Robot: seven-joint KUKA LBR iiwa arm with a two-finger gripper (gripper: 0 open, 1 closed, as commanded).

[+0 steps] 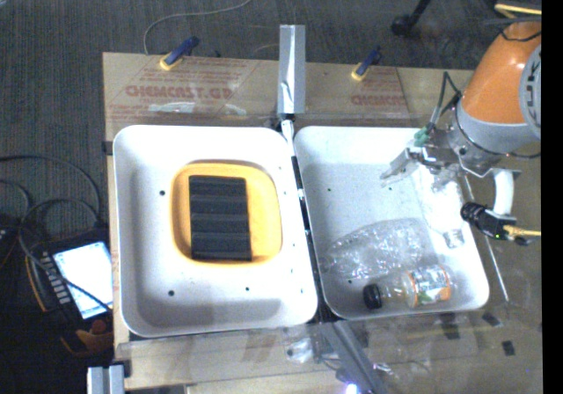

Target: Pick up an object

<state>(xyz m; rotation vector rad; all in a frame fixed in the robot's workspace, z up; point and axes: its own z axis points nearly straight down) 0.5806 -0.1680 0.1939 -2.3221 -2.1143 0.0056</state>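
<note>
**Hand parked over the right bin, nothing grabbed**

Two shallow white bins are seen side by side on the table (123, 84), viewed from above at a slant. The left bin (141, 207) is occupied by a yellow tray-like piece (180, 207) with a black ribbed block (220, 218) set in its middle. The right bin (352, 172) is where the loose stuff is found: a clear plastic bottle (412, 288) with a black cap is laid on its side near the front edge, cap pointed toward the left bin, and a crumpled clear plastic wrap (378, 247) is bunched up just behind it, touching or nearly so (hard to be sure, it's all transparent).

The arm (506, 89) is brought in from the right, its orange band visible above the wrist. The hand (422, 159) is held over the back right part of the right bin, well apart from the bottle and clear of the wrap. Nothing is seen between its fingers. Whether the fingers are apart or together cannot be told from this angle, since the metal bits blur into the white bin floor.

Two blue-and-yellow clamps (179, 53) are fixed along the back edge of the table, and a tablet-like screen (84, 273) with cables is left on the floor at the left.
</note>
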